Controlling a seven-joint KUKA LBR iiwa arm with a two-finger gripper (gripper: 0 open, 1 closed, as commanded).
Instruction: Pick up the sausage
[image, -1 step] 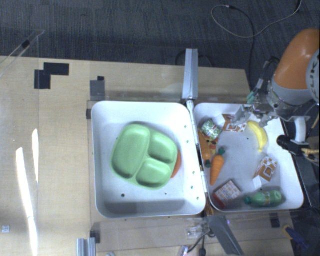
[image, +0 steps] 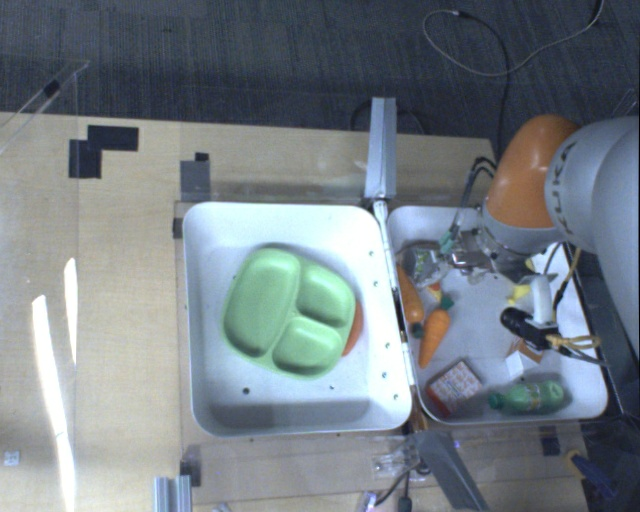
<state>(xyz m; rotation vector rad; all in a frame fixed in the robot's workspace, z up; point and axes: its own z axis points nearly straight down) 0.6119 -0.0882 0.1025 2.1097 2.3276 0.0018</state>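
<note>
Green bottle (image: 527, 398), upright-lying sausage (image: 411, 300) beside divider

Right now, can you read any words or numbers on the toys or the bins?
No text can be read.
Small box in the right bin: a printed pattern on top, too small and blurred to read.
Green bottle: a label, if any, is too blurred to tell.
Green divided plate in the left bin: plain.
</note>
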